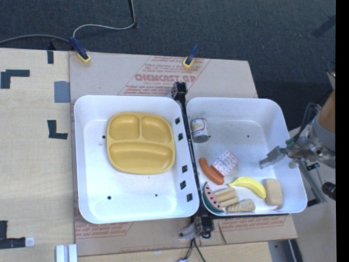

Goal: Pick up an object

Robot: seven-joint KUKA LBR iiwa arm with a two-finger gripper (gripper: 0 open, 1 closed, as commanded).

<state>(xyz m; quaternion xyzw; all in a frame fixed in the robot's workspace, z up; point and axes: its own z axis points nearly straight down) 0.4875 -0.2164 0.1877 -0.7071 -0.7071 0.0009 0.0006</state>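
Gripper (279, 156) sat at the right bin's (256, 105) right rim, low over the wall, tip poking inward over bare floor. Too small and blurred to say whether it was open or shut; nothing visible in its grasp. Grey arm (322, 141) came in from the right edge behind it.

Candidate objects all lay in the right bin, none touching the gripper. Nearest: tan bread-like lump (273, 192) in the front right corner, just below the gripper. Banana (249, 186) just left of the lump, curved, lying flat. Red-and-white packet (224, 161) near bin centre, above the banana. Red sausage (211, 171) just left of the packet, angled. Front left corner held a cluster: watermelon slice (209, 198) against the divider wall, tan roll (224, 194) on top of it, pale cracker (241, 205) beside that, near the front wall. Small can (198, 129) lay against the divider further back, well apart from the gripper.

Left bin (87, 162) touched the right one along the divider, held a yellow divided plate (140, 142) toward the back, flat.

Both bins rested on a cardboard sheet (158, 75) fixed by two yellow clamps (82, 52) at its back edge. Black cable (130, 4) trailed over the dark floor behind.
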